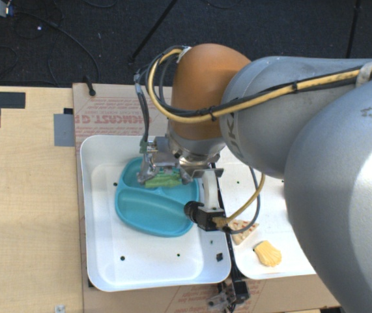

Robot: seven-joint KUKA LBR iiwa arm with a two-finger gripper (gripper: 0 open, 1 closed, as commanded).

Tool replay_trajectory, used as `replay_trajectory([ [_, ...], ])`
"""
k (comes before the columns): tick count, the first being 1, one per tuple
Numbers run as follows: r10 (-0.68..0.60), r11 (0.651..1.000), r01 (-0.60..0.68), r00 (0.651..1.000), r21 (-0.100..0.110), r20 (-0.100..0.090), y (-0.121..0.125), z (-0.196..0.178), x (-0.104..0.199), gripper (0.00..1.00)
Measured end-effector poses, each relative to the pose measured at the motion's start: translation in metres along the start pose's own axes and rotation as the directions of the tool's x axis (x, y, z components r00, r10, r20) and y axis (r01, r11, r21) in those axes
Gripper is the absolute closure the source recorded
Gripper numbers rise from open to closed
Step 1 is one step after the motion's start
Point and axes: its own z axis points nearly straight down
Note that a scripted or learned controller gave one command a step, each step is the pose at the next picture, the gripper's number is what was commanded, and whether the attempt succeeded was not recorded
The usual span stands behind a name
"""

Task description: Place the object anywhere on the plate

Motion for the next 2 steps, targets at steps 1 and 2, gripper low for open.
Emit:
replay_trajectory([
  [1, 0.003, 1.000, -0.003, 1.000, -0.001, 0.001, 0.0030, 0.0116, 0.0219, 1.00],
  [2, 0.004, 1.000, -0.004, 1.000, -0.001, 0.001, 0.0028, 0.0109, 0.0213, 0.00],
])
